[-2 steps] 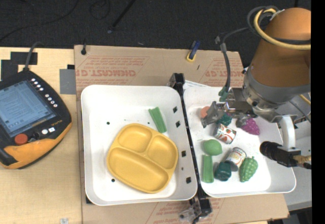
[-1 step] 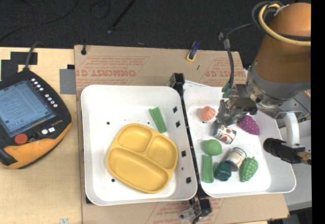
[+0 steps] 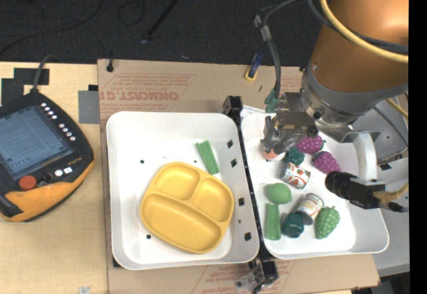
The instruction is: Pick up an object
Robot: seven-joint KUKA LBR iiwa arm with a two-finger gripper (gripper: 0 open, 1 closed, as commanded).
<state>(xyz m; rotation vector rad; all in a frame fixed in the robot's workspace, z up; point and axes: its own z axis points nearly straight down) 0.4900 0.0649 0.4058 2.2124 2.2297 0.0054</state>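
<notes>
Bench is a sheet of cardboard on a light tabletop, dark carpet and cables behind, and a teach pendant (image 3: pixel 37 153) parked off to the left. Two white bins sit side by side. The left bin (image 3: pixel 133 133) has a yellow divided tray (image 3: pixel 187 206) and a small green stick (image 3: pixel 207 157) just above it. The right bin (image 3: pixel 370 233) is where all the toy food is: purple grapes (image 3: pixel 309 145) and another purple bunch (image 3: pixel 325 161), two little cans (image 3: pixel 295 175) (image 3: pixel 308 206), a green lime-ish thing (image 3: pixel 279 193), a long green piece (image 3: pixel 272 221), a dark teal lump (image 3: pixel 292 225) and green grapes (image 3: pixel 326 222).

The gripper (image 3: pixel 270 146) is down low at the top left of that right bin, right over something small and reddish (image 3: pixel 269 152). Can't tell from this angle whether it has closed on anything, the wrist blocks it. So I'd call the pick not done yet: nothing visibly lifted, everything lying on the bin floor. Grab and lift are what's left.
</notes>
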